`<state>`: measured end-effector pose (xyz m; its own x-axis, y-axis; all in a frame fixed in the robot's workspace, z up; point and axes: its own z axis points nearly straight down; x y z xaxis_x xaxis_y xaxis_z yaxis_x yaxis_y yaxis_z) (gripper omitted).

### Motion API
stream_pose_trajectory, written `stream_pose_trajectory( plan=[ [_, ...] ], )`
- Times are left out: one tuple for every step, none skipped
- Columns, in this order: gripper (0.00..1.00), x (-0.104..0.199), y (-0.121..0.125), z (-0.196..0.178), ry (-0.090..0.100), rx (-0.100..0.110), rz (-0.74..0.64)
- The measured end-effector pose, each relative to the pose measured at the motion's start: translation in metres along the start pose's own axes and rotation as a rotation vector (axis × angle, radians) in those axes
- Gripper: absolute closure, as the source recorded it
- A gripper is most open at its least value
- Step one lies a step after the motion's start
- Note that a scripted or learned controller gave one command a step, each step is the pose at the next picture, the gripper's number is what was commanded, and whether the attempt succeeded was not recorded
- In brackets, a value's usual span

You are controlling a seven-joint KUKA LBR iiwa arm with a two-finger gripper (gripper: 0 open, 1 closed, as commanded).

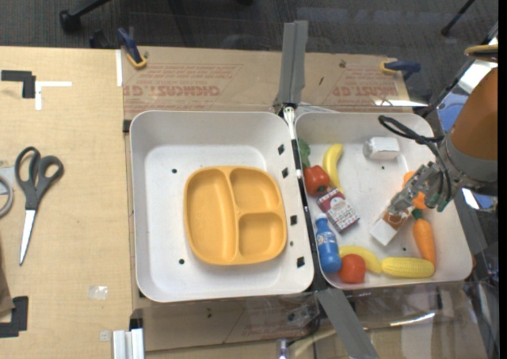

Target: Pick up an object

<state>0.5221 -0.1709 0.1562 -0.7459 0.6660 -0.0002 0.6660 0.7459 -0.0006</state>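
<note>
**Gripper low over the right bin's right half, grip unreadable**

A pair of scissors (32,183) is seen flat at the left of the bench (71,270), well apart from the 2 bins. The left bin (150,191) is occupied by 1 yellow plate (235,215) with 3 compartments, set near its middle.

In the right bin (364,183), the pickable objects are gathered. Along its left wall a red pepper (315,178) is found beside a banana (333,161), with a red-and-white carton (339,211) just below them and a blue bottle (325,243) below that. A red tomato (352,269) is seen at the front, just beside the bottle's lower end. A pale block (382,147) lies near the back wall. An ear of corn (407,267) is laid along the front wall, and a carrot (425,240) is seen just above the corn's right end.

The gripper (405,200) is lowered into the bin's right half, directly above a white box (386,229) and just left of the carrot. Whether it is open or closed cannot be told, and no object can be confirmed in its grasp. The arm (475,127) is seen at the right edge.
</note>
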Motion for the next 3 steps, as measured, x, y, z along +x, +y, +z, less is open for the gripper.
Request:
stream_pose_trajectory(
  plan=[
    [1.00, -0.012, 0.081, -0.086, -0.001, -0.001, 0.139],
    [1.00, -0.044, 0.018, 0.063, -0.003, -0.002, -0.059],
    [1.00, 0.001, 0.044, -0.039, -0.002, -0.002, -0.030]
  ],
)
